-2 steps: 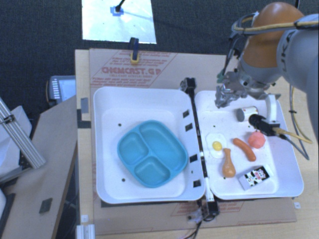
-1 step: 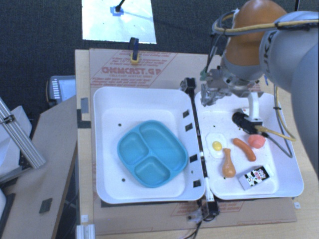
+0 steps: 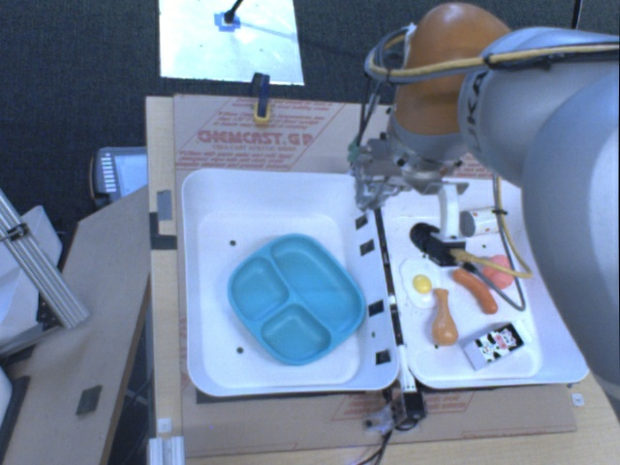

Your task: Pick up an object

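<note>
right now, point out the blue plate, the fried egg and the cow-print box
blue plate (image 3: 295, 298), camera view, divider between its compartments
fried egg (image 3: 421, 285), camera view, its yolk
cow-print box (image 3: 497, 344), camera view, top face

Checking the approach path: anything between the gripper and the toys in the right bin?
Nothing visible does. The gripper hangs over the divider between the bins, and the fried egg, sausage and drumstick lie in the open in the right bin.

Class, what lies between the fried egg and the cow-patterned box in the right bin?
In the camera view, an orange drumstick lies between the fried egg and the cow-patterned box.
</note>
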### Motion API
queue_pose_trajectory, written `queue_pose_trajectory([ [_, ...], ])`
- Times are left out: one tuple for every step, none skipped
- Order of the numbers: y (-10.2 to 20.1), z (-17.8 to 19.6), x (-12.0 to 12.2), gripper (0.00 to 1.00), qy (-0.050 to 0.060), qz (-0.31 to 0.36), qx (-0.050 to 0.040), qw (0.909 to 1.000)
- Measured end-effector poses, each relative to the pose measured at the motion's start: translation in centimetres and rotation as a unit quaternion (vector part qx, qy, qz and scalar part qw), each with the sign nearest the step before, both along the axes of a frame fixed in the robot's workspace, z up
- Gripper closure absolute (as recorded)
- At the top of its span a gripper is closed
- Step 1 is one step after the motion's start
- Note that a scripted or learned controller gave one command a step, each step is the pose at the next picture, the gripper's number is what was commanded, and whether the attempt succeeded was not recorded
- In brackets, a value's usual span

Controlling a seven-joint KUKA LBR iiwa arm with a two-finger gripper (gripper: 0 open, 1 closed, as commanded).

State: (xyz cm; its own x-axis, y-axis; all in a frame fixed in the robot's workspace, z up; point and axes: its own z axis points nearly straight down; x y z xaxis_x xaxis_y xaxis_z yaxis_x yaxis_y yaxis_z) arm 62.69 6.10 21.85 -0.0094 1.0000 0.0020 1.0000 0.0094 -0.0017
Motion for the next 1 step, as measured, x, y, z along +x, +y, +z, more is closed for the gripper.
queue_pose_trajectory([
  [4.94,0.42,1.63,1.00,-0.001,0.000,0.0003,1.0000],
])
